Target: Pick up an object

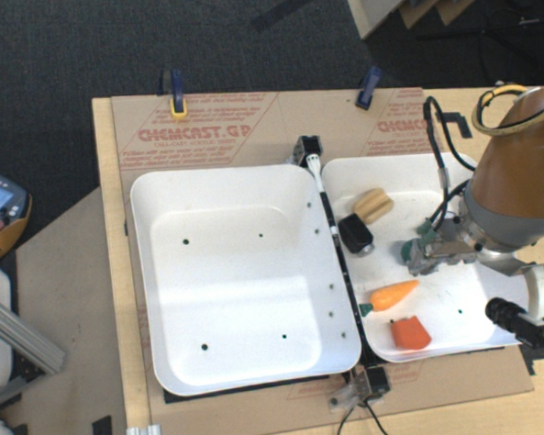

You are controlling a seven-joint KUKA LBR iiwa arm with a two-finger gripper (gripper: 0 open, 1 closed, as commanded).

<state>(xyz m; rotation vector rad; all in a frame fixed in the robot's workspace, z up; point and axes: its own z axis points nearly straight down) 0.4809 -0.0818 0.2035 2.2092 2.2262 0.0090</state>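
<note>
Arm housing (517, 174): rounded, orange-brown band above grey section.
Wrist section (503, 230): grey, cylindrical.
Gripper (419, 252): small, grey-teal metal parts.
Cables (443, 151): black, looped along housing; one yellow loop at the top.

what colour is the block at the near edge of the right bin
Red-orange; the block shows in the camera view, just below the carrot.

Two bins side by side on bench
Right bin (391, 354): block (373, 204) at back, puck (356, 233) just in front-left, carrot (393, 296) nearer, cube (410, 333) in front; gripper (416, 254) btwn block & carrot
</note>
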